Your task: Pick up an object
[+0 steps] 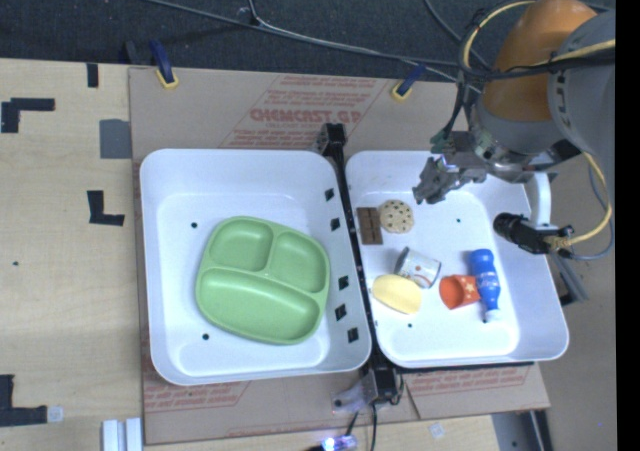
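Two white bins are seen side by side on the bench. In the left bin (160, 239) a green divided plate (263, 279) is laid flat. In the right bin (530, 339) a brown wafer (369, 225) and a round cookie (397, 216) are found next to each other at the far left. A small silver cup (418, 267) is lying just near of them, with a yellow lemon-like piece (397, 293) beside it. An orange piece (459, 291) is touching a blue bottle (485, 282) further right. The gripper (436, 182) is positioned above the far part of the right bin, just right of the cookie. Nothing is seen between its fingers; whether it is released or clenched cannot be told.
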